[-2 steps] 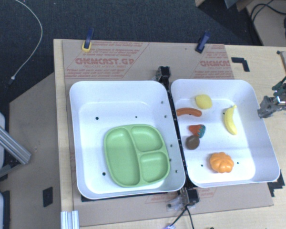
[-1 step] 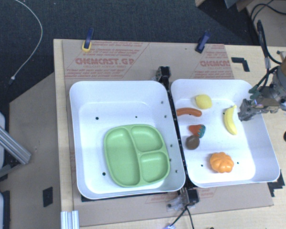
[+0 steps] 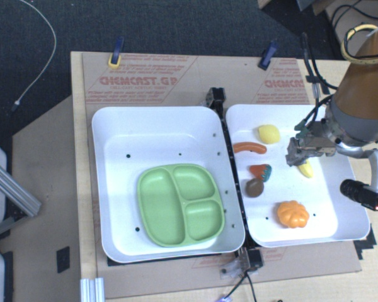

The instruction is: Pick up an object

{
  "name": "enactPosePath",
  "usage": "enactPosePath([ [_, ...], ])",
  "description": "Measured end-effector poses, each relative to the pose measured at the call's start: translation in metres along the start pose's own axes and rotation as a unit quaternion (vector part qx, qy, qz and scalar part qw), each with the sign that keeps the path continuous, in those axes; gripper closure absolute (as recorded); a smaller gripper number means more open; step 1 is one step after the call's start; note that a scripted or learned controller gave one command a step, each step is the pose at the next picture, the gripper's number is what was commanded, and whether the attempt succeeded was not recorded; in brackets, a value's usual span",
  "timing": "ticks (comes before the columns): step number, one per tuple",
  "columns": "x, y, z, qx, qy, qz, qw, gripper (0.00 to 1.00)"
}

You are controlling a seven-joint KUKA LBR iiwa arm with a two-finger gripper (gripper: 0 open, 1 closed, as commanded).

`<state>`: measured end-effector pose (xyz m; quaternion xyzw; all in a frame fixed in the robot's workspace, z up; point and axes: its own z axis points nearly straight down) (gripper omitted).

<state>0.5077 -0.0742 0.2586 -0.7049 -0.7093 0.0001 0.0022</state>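
The right bin (image 3: 327,228) holds a yellow lemon (image 3: 269,133), a red-orange sausage (image 3: 249,148), a small red and teal piece (image 3: 261,172), a brown round piece (image 3: 254,187) and an orange pumpkin (image 3: 293,214). A small yellow item (image 3: 306,169) pokes out just below my gripper (image 3: 302,158), which hangs low over the right side of that bin. The gripper's body hides its fingertips and most of that yellow item.
The left bin (image 3: 113,137) holds a green divided plate (image 3: 178,204). Black clamps sit between the bins at the back (image 3: 215,97) and front (image 3: 252,257). Blue clips (image 3: 268,55) mark the board's far edge. A black fixture (image 3: 363,195) juts in at the right.
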Motion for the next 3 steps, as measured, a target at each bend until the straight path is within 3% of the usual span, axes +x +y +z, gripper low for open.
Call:
enactPosePath([
  [3, 0.145, -0.011, 0.032, 0.0, 0.0, 0.0, 1.0, 1.0],
])
